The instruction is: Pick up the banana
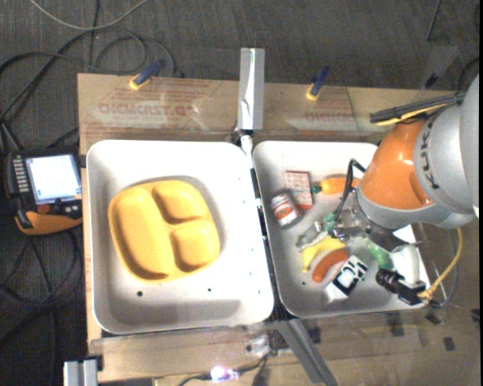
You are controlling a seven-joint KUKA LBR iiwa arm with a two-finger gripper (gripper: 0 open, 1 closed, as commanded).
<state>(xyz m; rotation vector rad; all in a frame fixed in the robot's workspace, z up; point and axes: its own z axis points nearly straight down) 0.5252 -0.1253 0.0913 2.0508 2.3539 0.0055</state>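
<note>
The banana (pixel 311 256) is a short yellow piece lying in the right bin (pixel 267 215), near its front middle. An orange-red oblong item (pixel 328 264) lies against the banana's right side. My gripper (pixel 320 232) reaches down from the grey and orange arm (pixel 394 175) and hangs just above and behind the banana, its grey metal tip close to the banana's upper end. Nothing shows between its tips.
The right bin also holds a small red and white box (pixel 299 186), a small can (pixel 283 209), an orange carrot (pixel 332 186) and green items (pixel 380 255) under the arm. A yellow divided tray (pixel 166 228) lies in the left bin (pixel 105 296).
</note>
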